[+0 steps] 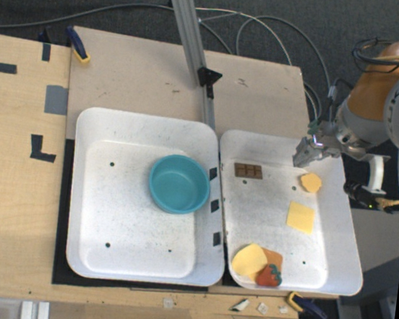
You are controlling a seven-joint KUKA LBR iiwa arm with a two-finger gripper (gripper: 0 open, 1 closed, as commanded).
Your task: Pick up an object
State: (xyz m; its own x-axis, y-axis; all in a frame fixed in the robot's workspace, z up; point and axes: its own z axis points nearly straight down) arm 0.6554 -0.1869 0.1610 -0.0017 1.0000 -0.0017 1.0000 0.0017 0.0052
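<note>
Claw (306, 154) tips indistinct, above right bin (344, 232)

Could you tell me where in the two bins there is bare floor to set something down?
Left bin: bare everywhere around the teal bowl. Right bin: bare middle strip between chocolate piece and yellow square. Crowded at its near edge and by the gripper.

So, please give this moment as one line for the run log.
gripper: above right bin far edge, holds nothing | nearest: orange piece | left bin: teal bowl
</note>
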